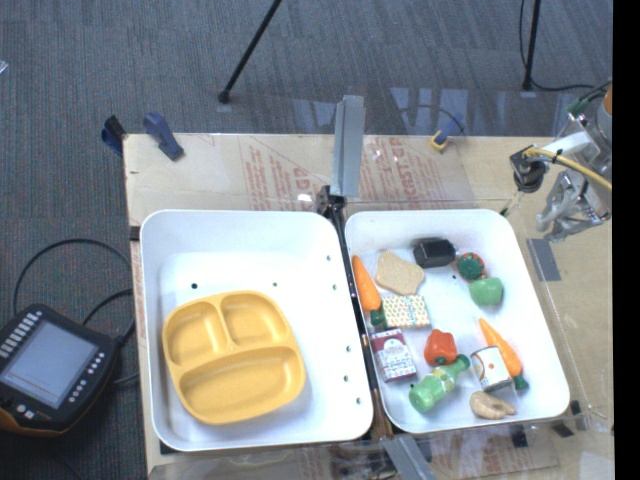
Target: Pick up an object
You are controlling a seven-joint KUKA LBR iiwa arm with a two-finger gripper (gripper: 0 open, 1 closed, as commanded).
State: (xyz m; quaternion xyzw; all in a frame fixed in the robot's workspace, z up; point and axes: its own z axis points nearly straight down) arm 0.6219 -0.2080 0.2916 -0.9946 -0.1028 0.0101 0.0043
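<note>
The right bin (535,298) holds several toy foods: a carrot (365,283), a bread slice (399,272), a black block (434,252), a red-and-green fruit (470,264), a green apple (486,290), a patterned cracker box (406,312), a dark red box (392,355), a red pepper (440,347), a green bottle (437,386), a second carrot (499,345) over a small can (490,370), and a tan peanut shape (492,404). My gripper (562,208) hangs outside the bin's far right corner, above the bench, apart from every object.
A yellow divided plate (233,355) lies in the left bin (160,238). A grey post (348,148) stands behind the gap between the bins. A teach pendant (50,368) sits on the floor at left. Tripod legs (255,43) stand beyond the bench.
</note>
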